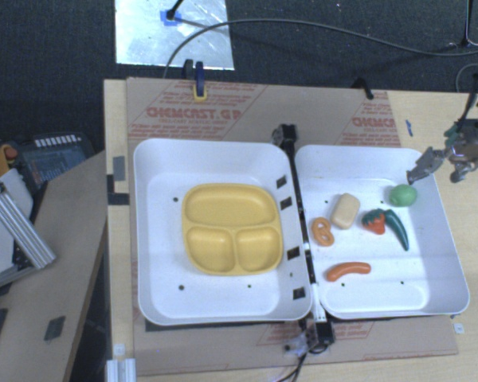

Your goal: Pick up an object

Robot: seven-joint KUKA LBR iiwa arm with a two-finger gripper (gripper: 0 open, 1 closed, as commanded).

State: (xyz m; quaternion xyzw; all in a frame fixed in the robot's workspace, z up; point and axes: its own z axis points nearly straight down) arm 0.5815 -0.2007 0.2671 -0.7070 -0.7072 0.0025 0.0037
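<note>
A: While the gripper [440, 168] hangs over the right bin's [442, 293] far edge, fingers parted and holding nothing, what lies nearest?

B: Green ball [403, 195], just below the fingertips; likely the target.

A: Neighbours?

B: Red piece [374, 222] and green pepper [398, 229] close beside; bun [344, 211], pretzel [323, 231], sausage [348, 270] farther left. Yellow tray [231, 228], left bin [155, 237]. Bin wall may crowd the approach.

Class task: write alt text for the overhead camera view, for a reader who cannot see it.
A robot gripper hovers at the right bin's far right edge, just above a green ball. That bin also holds a cream block, a pretzel, a sausage, a red piece and a dark green pepper. The left bin holds a yellow divided plate.
</note>
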